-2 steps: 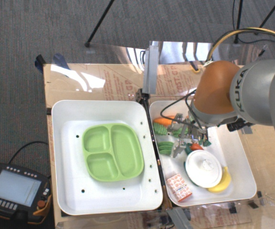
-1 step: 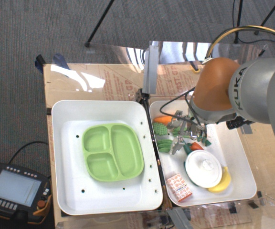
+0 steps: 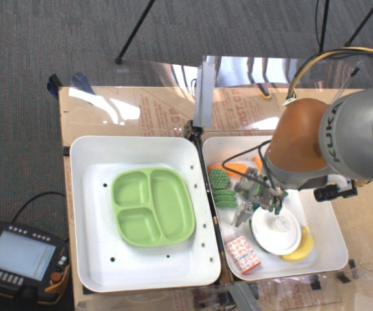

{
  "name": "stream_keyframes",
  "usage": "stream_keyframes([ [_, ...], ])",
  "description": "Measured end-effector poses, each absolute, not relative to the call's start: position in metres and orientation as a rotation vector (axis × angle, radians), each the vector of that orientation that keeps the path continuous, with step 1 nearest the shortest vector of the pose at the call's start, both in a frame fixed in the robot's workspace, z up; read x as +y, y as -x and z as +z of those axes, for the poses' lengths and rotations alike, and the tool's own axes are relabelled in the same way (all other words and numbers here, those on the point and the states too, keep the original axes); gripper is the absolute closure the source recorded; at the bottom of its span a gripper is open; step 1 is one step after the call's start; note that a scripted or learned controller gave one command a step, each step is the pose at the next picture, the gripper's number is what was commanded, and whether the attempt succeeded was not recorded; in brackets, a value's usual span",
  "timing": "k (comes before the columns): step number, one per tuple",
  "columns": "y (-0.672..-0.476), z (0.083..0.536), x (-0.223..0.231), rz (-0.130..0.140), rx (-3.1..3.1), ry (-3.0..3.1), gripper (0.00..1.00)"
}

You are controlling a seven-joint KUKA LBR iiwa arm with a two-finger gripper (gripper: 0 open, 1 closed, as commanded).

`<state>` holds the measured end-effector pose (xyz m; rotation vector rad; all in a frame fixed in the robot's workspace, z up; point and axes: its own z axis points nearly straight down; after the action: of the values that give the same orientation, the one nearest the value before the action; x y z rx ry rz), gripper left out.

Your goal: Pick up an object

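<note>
The desk carries two shallow white bins side by side. The left bin holds a green divided plate, lying flat near its centre, three compartments up; it sits well apart from the arm, so it reads as a drop-off or spare item, not the present target. The right bin holds the pick candidates, crowded toward its left and near sides: green knobbly veg pieces along the left wall, an orange item just behind them, a white round lid or dish in the mid-front, a yellow banana-like piece touching the dish's right-front edge, and a small red-and-white carton at the front left corner. The arm reaches in from the right w/ wrist angled down, which puts the claw low over the right bin, between the green veg and the white dish, approx. above the dish's left rim. Claw state: cannot tell; metal parts overlap and nothing is clearly seen held. Judgement: the low, tilted pose suits a top-down pick in the cluttered zone; the target is prob. the dish rim or the veg, but which one cannot be told. Risk: neighbouring items lie close, so a nudge is likely.
</note>
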<state>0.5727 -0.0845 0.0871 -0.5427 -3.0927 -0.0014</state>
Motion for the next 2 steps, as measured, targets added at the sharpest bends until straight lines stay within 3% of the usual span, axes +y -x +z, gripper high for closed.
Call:
stream_keyframes([
  [1, -0.620, 0.088, -0.083, -0.001, -3.082, 0.614, 0.00],
  [2, -0.550, 0.087, -0.118, -0.001, -3.081, 0.603, 0.00],
])
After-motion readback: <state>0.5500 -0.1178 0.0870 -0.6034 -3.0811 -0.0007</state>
